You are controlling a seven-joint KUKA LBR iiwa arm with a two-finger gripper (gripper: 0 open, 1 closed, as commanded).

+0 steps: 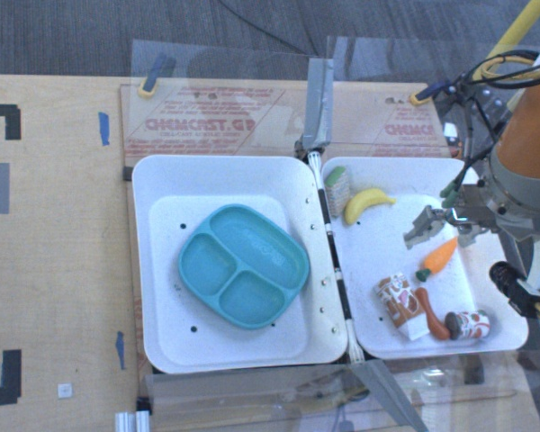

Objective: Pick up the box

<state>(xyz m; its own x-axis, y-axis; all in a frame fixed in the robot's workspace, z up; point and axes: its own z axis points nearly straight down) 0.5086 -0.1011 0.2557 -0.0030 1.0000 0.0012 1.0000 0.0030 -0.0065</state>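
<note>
Lying below-left of pincer (425,228): box (397,299).

We've got the box (397,299) sitting in the right-hand bin (513,336), down toward its near edge and left of middle. It's a small carton, brown-red with white patches, lying flat on its side and angled a bit. Its lower end touches a white piece, and a brown sausage-like thing lies right against its right side.
</note>
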